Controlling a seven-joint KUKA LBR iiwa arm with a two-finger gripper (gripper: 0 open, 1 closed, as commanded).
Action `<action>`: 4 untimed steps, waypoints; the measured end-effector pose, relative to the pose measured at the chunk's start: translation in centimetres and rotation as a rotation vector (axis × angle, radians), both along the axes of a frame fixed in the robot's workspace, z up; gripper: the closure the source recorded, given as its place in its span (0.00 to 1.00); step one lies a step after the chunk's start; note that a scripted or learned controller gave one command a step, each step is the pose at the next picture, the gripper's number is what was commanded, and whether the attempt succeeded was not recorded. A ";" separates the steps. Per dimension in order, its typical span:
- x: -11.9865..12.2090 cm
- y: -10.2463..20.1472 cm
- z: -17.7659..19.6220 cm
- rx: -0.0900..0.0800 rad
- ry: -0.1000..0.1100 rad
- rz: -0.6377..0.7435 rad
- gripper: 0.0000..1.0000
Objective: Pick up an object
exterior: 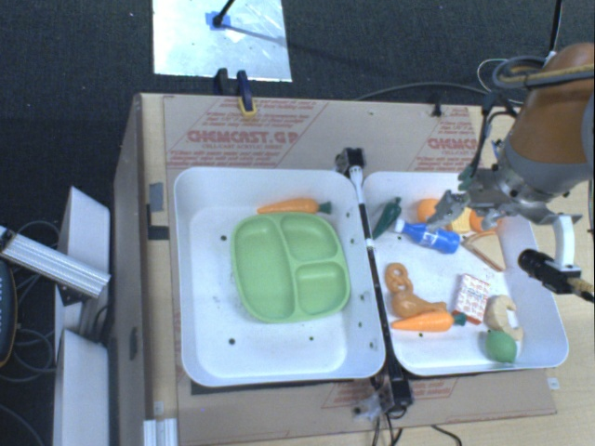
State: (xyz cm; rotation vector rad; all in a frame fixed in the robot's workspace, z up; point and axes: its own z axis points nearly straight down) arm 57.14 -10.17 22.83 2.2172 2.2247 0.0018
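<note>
My gripper (453,208) hangs over the back of the right bin (550,342), just above a blue bottle (432,239) and beside an orange ball (425,209). Nothing visibly hangs from it. Several other small things lie in that bin: a green-handled item (386,216), a pretzel (397,275), an orange carrot (423,321), a red and white box (472,295) and a green fruit (500,346). In the left bin (200,249) a green divided plate (290,266) lies flat, with a second carrot (293,206) behind it.
The grey and orange arm (548,128) reaches in from the right over the right bin's back corner. A black divider (370,258) runs between the bins. A cardboard sheet (279,133) lies under both bins. A metal rail (51,263) sits at the left.
</note>
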 end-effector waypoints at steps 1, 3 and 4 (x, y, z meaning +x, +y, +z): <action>-1.1 -3.2 -14.2 -0.001 0.003 -0.003 0.00; 9.7 -5.5 -14.5 0.000 0.001 0.001 0.00; 9.1 -3.4 -14.3 -0.001 -0.002 0.002 0.00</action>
